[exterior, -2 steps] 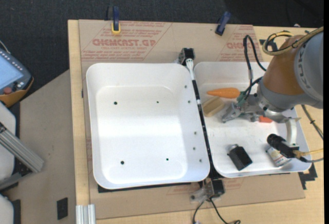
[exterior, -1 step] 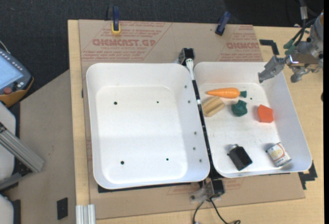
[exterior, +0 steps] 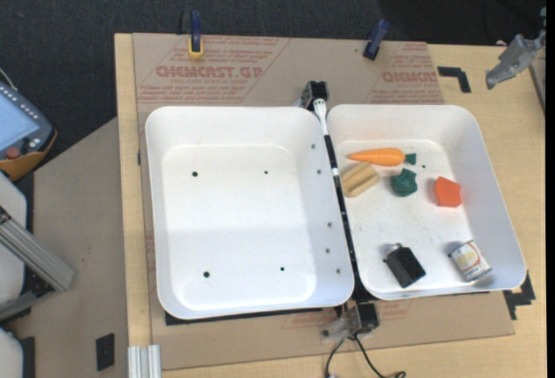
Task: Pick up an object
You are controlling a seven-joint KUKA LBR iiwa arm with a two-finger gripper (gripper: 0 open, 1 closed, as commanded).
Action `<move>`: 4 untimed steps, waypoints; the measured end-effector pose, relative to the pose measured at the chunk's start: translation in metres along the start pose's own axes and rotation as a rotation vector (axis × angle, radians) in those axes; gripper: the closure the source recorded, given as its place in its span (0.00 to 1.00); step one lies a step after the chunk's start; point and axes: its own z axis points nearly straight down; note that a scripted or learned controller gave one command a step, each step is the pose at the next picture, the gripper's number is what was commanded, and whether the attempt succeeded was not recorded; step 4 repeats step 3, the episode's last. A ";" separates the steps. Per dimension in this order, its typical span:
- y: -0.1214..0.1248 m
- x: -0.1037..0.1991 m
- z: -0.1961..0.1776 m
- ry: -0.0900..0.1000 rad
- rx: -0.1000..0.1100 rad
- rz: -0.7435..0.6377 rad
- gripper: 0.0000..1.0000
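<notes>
Right white plastic bin (exterior: 486,161), near to far: small metal can with printed label (exterior: 469,260) at 5 o'clock, black boxy block (exterior: 404,265) at 7 — orange block (exterior: 447,192), dark green lump (exterior: 403,185), tan wooden piece (exterior: 359,180) — orange plastic carrot (exterior: 377,157) farthest. Grey gripper (exterior: 513,62) beyond the bin, 1 o'clock; finger state unreadable.
</notes>
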 end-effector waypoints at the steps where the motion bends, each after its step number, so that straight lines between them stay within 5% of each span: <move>1: -0.067 -0.059 -0.115 -0.001 0.001 0.007 0.00; 2: -0.063 -0.055 -0.118 0.001 0.008 -0.001 1.00; 3: -0.064 -0.008 0.028 0.014 0.030 -0.004 1.00; 4: -0.064 -0.008 0.028 0.014 0.030 -0.004 1.00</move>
